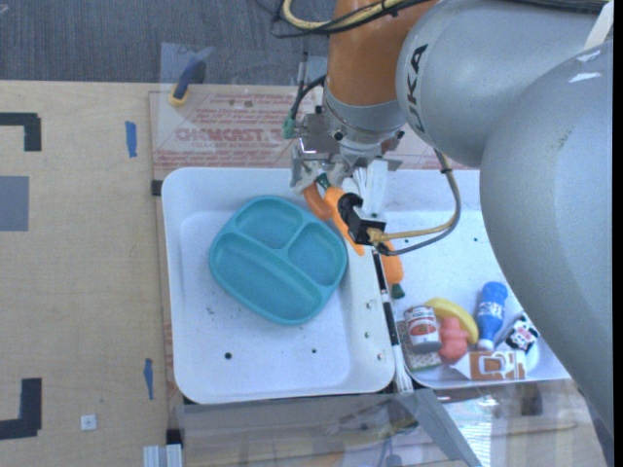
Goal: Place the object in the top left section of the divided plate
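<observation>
A teal divided plate (pixel 277 259) lies in the left white bin (pixel 263 368), turned at a slant. My gripper (pixel 336 195) hangs just off the plate's upper right rim, under the orange wrist band. A long orange carrot (pixel 336 217) runs from between the fingers down to the right, across the plate's rim and over the divider between the bins. The fingers close on the carrot's upper end. Its lower end (pixel 391 269) shows past the divider.
The right bin (pixel 458 212) holds a small can (pixel 421 327), a yellow banana (pixel 453 311), a red fruit (pixel 453 341), a blue bottle (pixel 492 309), a black-and-white item (pixel 523 337) and an orange-white box (pixel 492 364). The grey arm covers the upper right.
</observation>
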`<state>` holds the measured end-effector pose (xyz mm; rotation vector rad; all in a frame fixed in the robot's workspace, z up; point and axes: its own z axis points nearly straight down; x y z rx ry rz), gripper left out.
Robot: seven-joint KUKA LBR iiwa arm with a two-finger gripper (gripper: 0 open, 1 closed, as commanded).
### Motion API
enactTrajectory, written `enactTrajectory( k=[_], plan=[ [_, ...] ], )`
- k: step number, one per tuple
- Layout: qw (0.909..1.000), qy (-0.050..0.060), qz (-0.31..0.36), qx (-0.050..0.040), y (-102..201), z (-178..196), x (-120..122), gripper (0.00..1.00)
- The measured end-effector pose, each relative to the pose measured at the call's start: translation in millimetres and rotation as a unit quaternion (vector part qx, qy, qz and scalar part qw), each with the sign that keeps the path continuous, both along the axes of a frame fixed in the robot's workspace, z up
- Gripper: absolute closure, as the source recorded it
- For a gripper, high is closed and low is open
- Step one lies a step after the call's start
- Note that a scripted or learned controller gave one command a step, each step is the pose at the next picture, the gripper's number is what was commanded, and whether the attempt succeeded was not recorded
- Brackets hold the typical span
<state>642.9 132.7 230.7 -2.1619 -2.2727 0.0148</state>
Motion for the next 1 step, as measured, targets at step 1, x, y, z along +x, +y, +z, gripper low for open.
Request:
enactTrajectory(
  k=[1],
  plan=[
    [1.0000, 0.000, 0.000, 0.0001, 0.3, 0.2, 0.0, 0.00]
  ],
)
